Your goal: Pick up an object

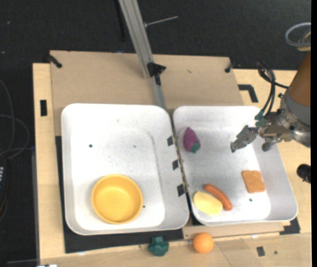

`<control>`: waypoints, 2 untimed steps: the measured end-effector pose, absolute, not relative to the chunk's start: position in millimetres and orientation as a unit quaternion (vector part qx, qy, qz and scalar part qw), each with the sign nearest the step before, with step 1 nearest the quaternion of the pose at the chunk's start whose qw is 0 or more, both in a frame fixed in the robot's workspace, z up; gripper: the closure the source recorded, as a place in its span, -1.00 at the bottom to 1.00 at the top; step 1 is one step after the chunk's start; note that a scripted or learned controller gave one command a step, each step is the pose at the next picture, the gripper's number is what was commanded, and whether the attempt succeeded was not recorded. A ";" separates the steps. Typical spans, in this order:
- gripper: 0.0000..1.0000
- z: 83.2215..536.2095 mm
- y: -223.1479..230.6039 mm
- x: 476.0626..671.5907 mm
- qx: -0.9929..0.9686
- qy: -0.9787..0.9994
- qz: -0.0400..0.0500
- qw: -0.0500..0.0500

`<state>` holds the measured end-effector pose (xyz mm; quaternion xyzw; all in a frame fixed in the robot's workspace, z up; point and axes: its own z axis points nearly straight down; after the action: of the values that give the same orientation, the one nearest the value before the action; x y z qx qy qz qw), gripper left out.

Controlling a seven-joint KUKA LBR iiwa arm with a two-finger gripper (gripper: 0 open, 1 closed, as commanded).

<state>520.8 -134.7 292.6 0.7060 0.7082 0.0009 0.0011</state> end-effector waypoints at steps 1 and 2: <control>-1.00 292.6 -134.9 520.8 0.706 0.708 0.001 0.001; -1.00 230.5 -139.9 519.0 0.707 0.707 -0.002 -0.001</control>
<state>519.0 -139.9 230.5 0.7072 0.7070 -0.0017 -0.0011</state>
